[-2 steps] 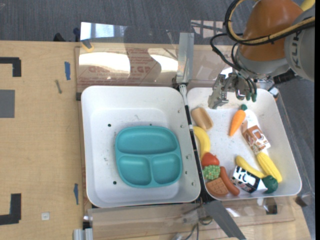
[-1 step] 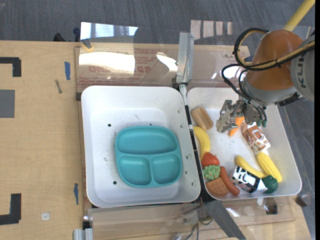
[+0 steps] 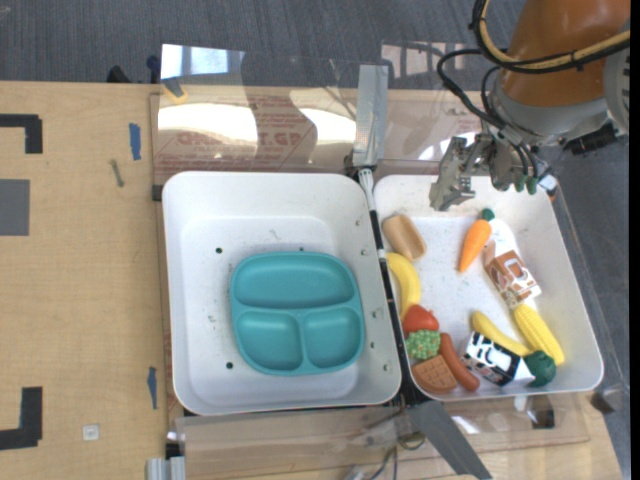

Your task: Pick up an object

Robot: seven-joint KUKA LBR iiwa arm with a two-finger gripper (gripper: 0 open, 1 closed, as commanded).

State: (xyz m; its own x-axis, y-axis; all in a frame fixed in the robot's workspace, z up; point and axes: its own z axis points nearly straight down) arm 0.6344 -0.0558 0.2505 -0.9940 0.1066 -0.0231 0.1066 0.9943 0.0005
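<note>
Where the hand (image 3: 457,181) hovers, an orange carrot (image 3: 473,243) lies near.

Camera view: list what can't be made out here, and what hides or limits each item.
- Gripper, camera view: small and seen from above under the arm's orange band and cables; its finger state is unreadable.
- Food pile at the right bin's near corner: pieces overlap, so their outlines merge.
- Black-and-white pack: print too small to read.
- Teal tray in the left bin: whatever lies under it is covered.
</note>
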